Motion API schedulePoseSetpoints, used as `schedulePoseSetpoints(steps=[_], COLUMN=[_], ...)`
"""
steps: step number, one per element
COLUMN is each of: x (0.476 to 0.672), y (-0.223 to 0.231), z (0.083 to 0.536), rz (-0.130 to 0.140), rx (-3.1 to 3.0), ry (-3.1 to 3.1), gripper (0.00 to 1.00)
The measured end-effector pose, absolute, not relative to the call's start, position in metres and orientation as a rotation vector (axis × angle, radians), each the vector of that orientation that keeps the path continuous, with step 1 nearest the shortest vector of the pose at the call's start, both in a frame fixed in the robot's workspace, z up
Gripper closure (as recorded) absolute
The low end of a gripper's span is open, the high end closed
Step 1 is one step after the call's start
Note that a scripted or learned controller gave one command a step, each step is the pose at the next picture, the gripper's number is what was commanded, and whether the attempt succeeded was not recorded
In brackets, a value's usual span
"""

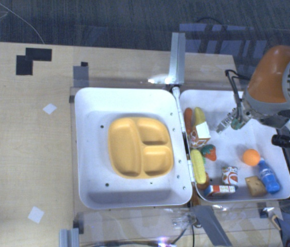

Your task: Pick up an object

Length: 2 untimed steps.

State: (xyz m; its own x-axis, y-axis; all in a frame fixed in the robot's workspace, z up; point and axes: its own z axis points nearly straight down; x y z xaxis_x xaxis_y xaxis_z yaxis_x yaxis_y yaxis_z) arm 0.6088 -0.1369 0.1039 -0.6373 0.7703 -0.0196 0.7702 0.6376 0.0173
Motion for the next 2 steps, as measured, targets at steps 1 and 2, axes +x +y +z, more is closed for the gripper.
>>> schedulePoseSetpoints(steps=[1, 2], x=[0.5873, 0.5872], y=[-0.1382, -0.1381], z=[0.1269, 0.1266], rz=[0.003, 0.003], rx=[1.176, 1.177], ry=[2.905, 2.905], gripper=[1.0, 0.0])
